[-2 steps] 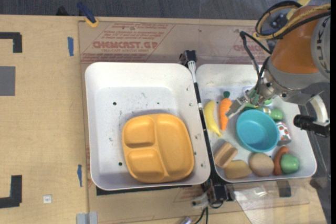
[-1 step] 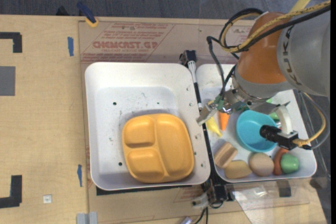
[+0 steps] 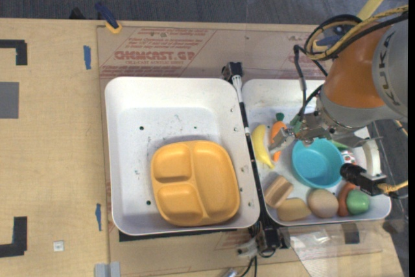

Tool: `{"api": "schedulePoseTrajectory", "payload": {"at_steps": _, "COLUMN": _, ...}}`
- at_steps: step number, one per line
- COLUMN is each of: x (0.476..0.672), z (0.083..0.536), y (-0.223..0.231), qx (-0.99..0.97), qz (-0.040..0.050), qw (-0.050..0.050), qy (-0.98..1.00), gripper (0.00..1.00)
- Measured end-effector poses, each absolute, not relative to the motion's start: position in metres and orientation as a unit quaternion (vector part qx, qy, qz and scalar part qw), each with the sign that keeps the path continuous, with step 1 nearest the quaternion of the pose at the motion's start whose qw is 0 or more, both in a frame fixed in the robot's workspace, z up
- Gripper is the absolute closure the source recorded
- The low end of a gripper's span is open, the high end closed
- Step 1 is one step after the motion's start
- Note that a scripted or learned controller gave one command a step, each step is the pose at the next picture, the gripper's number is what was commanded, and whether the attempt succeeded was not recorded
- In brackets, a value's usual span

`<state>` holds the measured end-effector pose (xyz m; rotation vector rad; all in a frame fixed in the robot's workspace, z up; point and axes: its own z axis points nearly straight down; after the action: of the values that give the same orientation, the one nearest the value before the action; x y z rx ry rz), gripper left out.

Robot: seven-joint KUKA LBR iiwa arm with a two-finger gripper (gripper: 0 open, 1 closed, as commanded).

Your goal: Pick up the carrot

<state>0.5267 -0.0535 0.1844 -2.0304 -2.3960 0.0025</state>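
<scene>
Camera view: my gripper [image 3: 293,133] hangs over the right bin [image 3: 259,91], just at three o'clock of the carrot [image 3: 277,131] beside the banana [image 3: 260,146]. Whether its fingers grip anything, I cannot tell; they blur together.

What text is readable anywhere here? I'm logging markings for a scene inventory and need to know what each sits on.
"CHEMCAST GP" in red, on the brown protective sheet behind the left bin.
Smaller red lines above and below it on that sheet: too blurred to read.
"KU", large black letters cut off at the frame edge, on the grey arm.
</scene>
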Motion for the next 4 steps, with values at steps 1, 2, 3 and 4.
{"api": "schedulePoseTrajectory", "payload": {"at_steps": 1, "x": 0.563, "z": 0.1, "y": -0.116, "qx": -0.698, "qz": 0.0021, "qw": 0.001, "qy": -0.716, "gripper": 0.0}}
{"api": "schedulePoseTrajectory", "payload": {"at_steps": 2, "x": 0.604, "z": 0.091, "y": -0.096, "qx": -0.767, "qz": -0.0032, "qw": -0.005, "qy": -0.642, "gripper": 0.0}}
{"api": "schedulePoseTrajectory", "payload": {"at_steps": 3, "x": 0.607, "z": 0.106, "y": -0.092, "qx": -0.766, "qz": -0.0078, "qw": -0.005, "qy": -0.643, "gripper": 1.0}}
{"api": "schedulePoseTrajectory", "payload": {"at_steps": 4, "x": 0.602, "z": 0.189, "y": -0.03, "qx": -0.731, "qz": -0.004, "qw": -0.002, "qy": -0.682, "gripper": 1.0}}
